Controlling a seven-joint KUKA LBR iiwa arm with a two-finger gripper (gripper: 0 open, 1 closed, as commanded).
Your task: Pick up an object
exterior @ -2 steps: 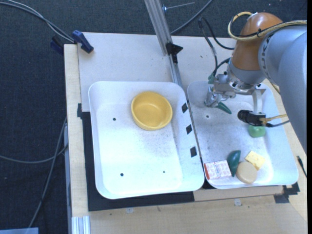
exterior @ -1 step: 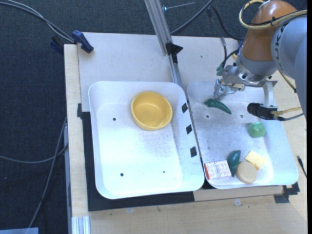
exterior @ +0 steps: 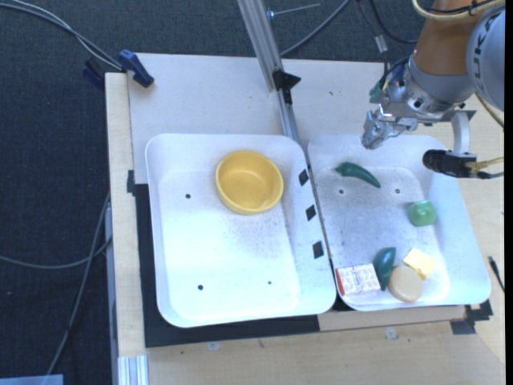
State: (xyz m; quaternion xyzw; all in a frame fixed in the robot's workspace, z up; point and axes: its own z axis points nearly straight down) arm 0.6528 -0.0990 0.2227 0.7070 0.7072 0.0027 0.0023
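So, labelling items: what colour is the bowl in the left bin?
Yellow; the bowl shows best in the camera view.

A single camera sits above the worktop (exterior: 208,87) and looks down on it at a slant, far enough back to take in both white bins: the left bin (exterior: 172,239) and the right bin (exterior: 457,223) lie side by side across the middle of the view. The worktop's far edge runs near the top, with dark floor (exterior: 48,175) beyond it and along the left. The arm (exterior: 461,30) comes in from the upper right corner.
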